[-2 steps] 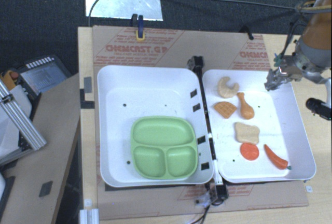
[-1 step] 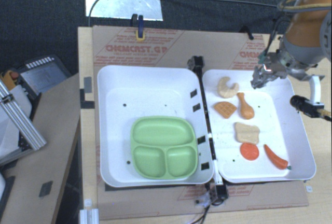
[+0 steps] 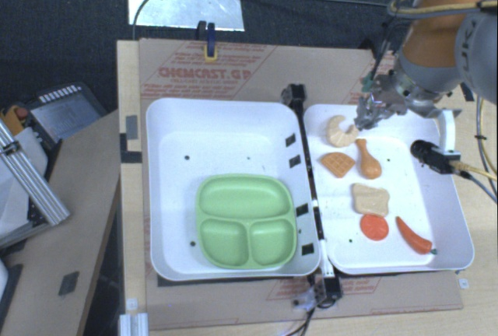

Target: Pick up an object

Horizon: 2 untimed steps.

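The right bin holds several toy foods: a pale croissant-shaped piece, a waffle piece, a chicken drumstick, a beige bread slice, a red tomato slice and a red-orange chili pepper. My gripper hangs at the bin's far side, just right of the croissant-shaped piece and above the drumstick's thin end. Nothing shows between its fingers.
The left bin holds a green divided plate. A black divider with clips runs between the bins. A black fitting with cable sits at the right bin's right wall. The orange-banded arm looms over the far right.
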Each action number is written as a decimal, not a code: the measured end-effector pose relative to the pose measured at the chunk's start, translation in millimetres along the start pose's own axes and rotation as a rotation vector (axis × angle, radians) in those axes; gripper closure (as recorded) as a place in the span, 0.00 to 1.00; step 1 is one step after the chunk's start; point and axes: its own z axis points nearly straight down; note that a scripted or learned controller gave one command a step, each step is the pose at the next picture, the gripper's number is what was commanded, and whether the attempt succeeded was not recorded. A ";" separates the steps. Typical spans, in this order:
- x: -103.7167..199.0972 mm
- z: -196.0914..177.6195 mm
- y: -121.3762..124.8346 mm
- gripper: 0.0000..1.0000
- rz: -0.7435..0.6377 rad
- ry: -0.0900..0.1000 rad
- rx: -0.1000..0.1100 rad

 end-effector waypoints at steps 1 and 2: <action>50.5 -8.8 16.6 1.00 -0.001 0.000 -0.002; 102.4 -8.6 34.9 1.00 0.000 0.000 -0.001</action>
